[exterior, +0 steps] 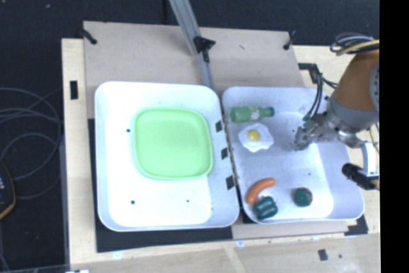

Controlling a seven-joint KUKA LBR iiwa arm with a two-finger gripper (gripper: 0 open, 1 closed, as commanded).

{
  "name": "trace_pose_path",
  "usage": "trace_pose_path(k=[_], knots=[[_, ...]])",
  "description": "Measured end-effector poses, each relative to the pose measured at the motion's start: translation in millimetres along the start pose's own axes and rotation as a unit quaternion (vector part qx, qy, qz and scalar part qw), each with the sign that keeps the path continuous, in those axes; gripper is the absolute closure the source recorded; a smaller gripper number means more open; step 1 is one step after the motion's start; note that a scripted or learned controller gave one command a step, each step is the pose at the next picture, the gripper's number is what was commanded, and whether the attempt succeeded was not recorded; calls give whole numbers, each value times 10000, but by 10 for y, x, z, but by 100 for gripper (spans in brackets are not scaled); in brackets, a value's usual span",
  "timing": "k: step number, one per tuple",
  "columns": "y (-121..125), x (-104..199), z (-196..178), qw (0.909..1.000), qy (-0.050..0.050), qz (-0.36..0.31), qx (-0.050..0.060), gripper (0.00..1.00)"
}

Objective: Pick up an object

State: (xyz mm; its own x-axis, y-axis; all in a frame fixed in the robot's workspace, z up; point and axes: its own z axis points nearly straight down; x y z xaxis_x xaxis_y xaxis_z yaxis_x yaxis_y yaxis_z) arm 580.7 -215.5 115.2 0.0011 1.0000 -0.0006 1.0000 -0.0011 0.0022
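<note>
Hovering low: hand [303,137] beside fried egg [255,138]

A single fixed camera is mounted above the surface [255,61] and is aimed down at a slant. Both bins are framed whole from a moderate distance: the right bin [339,201] beneath the gripper [301,139], the left bin [115,137] well to its left.

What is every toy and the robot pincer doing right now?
green plate: lying flat in left bin.
green bottle: lying on its side.
fried egg: flat, yolk up.
sausage: lying beside green pepper.
pincer: low in right bin, holding nothing seen.
</note>
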Motion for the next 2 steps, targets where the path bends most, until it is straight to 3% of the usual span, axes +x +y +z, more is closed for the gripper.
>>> trace_pose_path(k=[2], knots=[[25,33,-887,10000,-3,-7,-14,100]])
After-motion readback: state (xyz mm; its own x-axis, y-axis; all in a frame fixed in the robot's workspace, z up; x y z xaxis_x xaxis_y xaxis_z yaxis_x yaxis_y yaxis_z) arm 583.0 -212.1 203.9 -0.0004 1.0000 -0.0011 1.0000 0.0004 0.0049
